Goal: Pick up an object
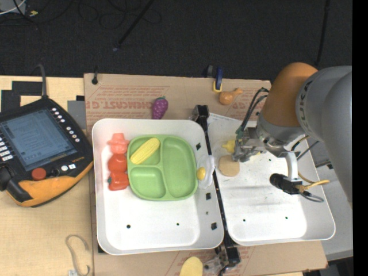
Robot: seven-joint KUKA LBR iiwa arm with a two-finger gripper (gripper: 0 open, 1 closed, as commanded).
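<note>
Claw [244,152] sits low over the right bin [276,217], near its upper-left corner; can't tell if it's wide or narrow. Tan disc [229,168] lies in that bin by its left wall, just beside the claw. Small yellow piece [229,146] near the same wall.

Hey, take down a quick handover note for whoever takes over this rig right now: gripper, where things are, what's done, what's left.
Gripper: low in the right bin, near its far left corner. Whether it grips anything can't be told.
Closest things: small yellow piece right beside it, tan round piece just in front.
Left bin: green plate with corn in a compartment, red toy beside the plate.
Done: no lift visible.
Left: grasp and raise one thing, probably the yellow or tan piece.
</note>
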